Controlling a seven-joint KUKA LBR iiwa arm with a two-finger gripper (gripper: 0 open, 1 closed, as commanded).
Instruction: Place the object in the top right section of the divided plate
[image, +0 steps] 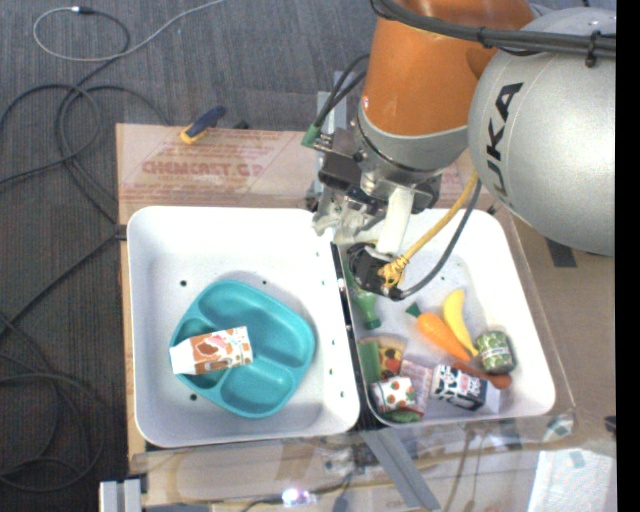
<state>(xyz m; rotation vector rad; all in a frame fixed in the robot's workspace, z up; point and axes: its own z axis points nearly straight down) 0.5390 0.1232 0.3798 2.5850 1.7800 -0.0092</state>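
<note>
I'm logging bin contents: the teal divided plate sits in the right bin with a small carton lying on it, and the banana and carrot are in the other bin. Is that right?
Not quite. The camera view shows the teal divided plate in the left bin, not the right. The rest stands: a small carton lies on it, and the banana and carrot are in the other bin.

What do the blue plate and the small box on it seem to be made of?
The plate looks like moulded plastic: even teal colour, smooth soft sheen, rounded dividers. The box seems printed cardboard, a matte carton with sharp folded edges, though that is less sure.
</note>
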